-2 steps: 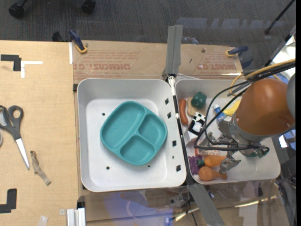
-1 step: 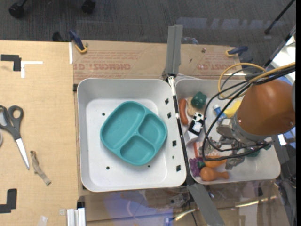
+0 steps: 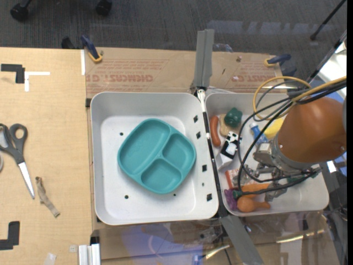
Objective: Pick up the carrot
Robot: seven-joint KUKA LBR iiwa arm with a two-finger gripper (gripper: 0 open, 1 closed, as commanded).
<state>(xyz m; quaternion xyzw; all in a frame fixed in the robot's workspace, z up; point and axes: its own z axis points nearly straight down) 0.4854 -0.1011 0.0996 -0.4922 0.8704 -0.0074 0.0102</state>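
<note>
My gripper point(image 3: 259, 173) is down in the right bin point(image 3: 314, 200), low over its near end, and I honestly can't tell how wide it's open from up here; my orange band point(image 3: 311, 128) and the cables point(image 3: 270, 101) crowd the view. The carrot point(image 3: 255, 187) lies on the bin floor right under me, near the near edge, orange with a green end pointing toward the divider. Just nearer than it sits a rounder orange piece point(image 3: 248, 203), almost against the near wall. Farther along, by the divider, there's a small black-and-white toy point(image 3: 230, 144), then a red sausage shape point(image 3: 214, 131), and a dark green item point(image 3: 234, 116) up toward the far end. Over in the left bin point(image 3: 105, 164), a teal plate point(image 3: 157, 155) with three compartments rests in the middle. On the bench's left side, scissors point(image 3: 17, 150).
</note>
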